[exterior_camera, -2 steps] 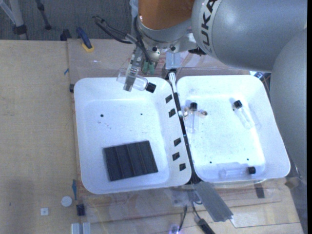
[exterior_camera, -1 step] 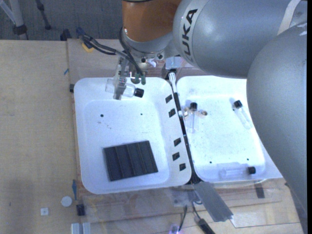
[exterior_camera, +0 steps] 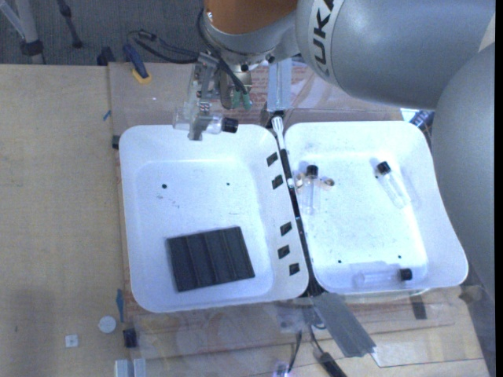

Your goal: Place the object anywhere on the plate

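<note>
The hand [exterior_camera: 206, 116] hangs over the far rim of the left bin [exterior_camera: 141, 155], beneath the orange band [exterior_camera: 244, 2] of the grey arm [exterior_camera: 393, 38]. Between its clear fingers [exterior_camera: 194, 124] it pinches a small transparent tube with a black cap [exterior_camera: 218, 124], the cap pointing toward the right bin [exterior_camera: 440, 210]. The plate [exterior_camera: 210, 258], a dark ribbed rectangle, lies flat on the left bin's floor near its front edge, well apart from the hand and the held tube. In the right bin lie three more clear tubes with black caps: one [exterior_camera: 311, 185] close to the divider shared with the left bin, one [exterior_camera: 390, 181] farther from the left bin, and one [exterior_camera: 381, 274] along the front wall. Both bins sit on the pale wooden table [exterior_camera: 55, 210].
</note>
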`<state>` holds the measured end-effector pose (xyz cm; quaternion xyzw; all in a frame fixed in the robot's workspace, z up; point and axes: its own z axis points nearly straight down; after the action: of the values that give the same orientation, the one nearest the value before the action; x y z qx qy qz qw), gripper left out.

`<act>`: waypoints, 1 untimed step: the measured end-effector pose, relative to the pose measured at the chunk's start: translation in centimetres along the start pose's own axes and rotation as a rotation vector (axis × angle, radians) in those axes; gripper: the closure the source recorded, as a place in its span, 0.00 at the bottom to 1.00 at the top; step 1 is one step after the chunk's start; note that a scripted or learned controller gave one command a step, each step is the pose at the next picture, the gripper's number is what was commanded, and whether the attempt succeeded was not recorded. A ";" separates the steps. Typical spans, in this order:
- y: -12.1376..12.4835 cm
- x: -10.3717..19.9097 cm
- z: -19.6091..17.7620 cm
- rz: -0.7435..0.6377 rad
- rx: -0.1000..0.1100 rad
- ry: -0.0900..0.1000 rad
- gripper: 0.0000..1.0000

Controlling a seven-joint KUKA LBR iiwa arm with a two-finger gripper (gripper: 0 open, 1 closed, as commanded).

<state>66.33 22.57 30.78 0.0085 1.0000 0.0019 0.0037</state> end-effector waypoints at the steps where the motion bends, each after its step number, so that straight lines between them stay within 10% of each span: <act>1: 0.0 0.5 5.2 -0.341 0.000 0.006 1.00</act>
<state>65.90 22.57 25.63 -0.1614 0.9869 0.0012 0.0009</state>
